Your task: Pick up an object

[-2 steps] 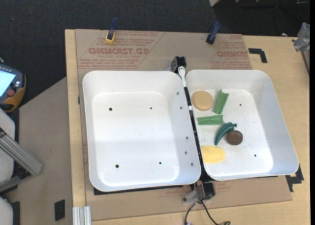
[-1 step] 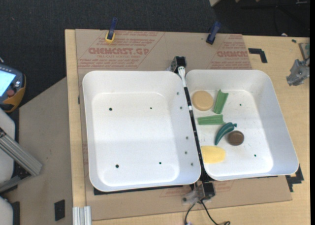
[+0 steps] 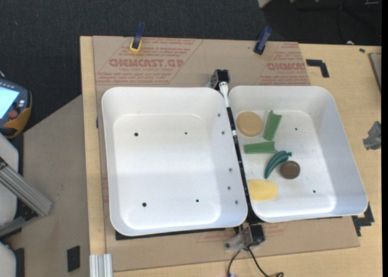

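Nearest, a black clamp (image 3: 251, 234) between the two bins. Just beyond, in the right bin (image 3: 339, 148), a yellow lump (image 3: 262, 190) at the near left corner. Farther in, a brown ball (image 3: 290, 170), a curved green pod (image 3: 277, 160), a flat green strip (image 3: 259, 147) lying left to right, a green block (image 3: 272, 125) and a tan disc (image 3: 249, 123). At the right edge, a grey part (image 3: 372, 137), perhaps the pincer; spread or pressed together, cannot tell. All pieces left of it, across the bin.

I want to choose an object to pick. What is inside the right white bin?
The right bin holds a tan disc, two green sticks, a dark green pepper shape, a brown ball and a yellow piece. Nothing covers them.
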`<state>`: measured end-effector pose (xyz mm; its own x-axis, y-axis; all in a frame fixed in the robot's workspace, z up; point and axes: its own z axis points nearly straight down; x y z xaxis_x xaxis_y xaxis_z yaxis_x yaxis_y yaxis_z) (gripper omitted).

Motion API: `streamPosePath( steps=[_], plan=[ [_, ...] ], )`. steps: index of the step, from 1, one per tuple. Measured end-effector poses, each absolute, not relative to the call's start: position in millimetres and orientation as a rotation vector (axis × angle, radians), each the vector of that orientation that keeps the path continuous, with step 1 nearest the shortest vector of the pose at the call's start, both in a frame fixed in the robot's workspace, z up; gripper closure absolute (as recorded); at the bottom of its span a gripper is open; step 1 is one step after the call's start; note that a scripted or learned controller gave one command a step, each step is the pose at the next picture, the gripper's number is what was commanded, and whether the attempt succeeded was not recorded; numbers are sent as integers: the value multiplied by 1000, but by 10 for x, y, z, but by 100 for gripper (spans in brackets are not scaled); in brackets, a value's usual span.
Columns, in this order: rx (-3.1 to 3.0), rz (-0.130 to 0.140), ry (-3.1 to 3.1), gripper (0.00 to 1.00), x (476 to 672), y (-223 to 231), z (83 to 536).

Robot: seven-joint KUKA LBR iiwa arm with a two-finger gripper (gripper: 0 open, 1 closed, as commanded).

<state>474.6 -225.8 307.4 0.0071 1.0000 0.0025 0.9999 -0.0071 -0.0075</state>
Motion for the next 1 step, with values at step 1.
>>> streamPosePath(
  steps=[1],
  plan=[
    [-2228,-15,-2241,100,4922,-1881,4507]
  ],
)
